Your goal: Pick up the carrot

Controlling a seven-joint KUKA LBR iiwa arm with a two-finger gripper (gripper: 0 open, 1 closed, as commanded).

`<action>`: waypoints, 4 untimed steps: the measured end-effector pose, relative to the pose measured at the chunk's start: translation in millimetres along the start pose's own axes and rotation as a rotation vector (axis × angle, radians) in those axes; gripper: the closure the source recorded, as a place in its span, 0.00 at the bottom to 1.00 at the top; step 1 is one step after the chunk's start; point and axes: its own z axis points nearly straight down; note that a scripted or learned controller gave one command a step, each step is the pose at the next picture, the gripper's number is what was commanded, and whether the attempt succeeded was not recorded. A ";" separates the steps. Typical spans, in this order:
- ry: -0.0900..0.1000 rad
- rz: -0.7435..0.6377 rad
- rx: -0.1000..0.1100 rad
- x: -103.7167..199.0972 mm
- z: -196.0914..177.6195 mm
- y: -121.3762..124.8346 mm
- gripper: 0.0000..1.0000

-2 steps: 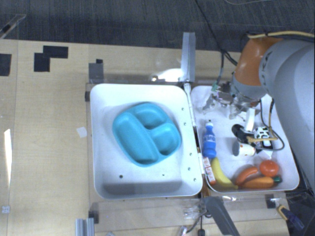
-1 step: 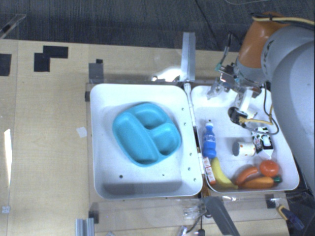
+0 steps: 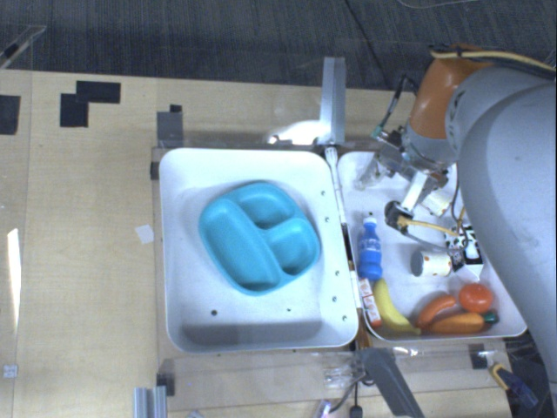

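Observation:
The carrot (image 3: pixel 456 323), orange with a small green end, lies along the front wall of the right bin (image 3: pixel 351 165) near its right corner. My gripper (image 3: pixel 387 192) hangs over the back of that bin, well behind the carrot. It is open, its two fingers spread, and only bin floor shows between them. The grey arm with its orange band (image 3: pixel 433 94) covers the bin's right side.
Beside the carrot are a red-orange oblong piece (image 3: pixel 435 307), a tomato (image 3: pixel 476 297) and a banana (image 3: pixel 389 307). A blue bottle (image 3: pixel 370 249) lies near the divider, and a grey cylinder (image 3: pixel 432 262) sits mid-bin. The left bin (image 3: pixel 178 242) holds a blue divided tray (image 3: pixel 258 235).

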 end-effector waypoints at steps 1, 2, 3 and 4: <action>0.005 -0.007 -0.019 3.5 -10.2 2.3 1.00; 0.003 -0.189 -0.017 1.5 2.1 1.7 1.00; 0.003 -0.169 -0.018 -28.8 2.3 20.1 1.00; 0.000 -0.372 -0.020 -14.4 2.1 11.9 1.00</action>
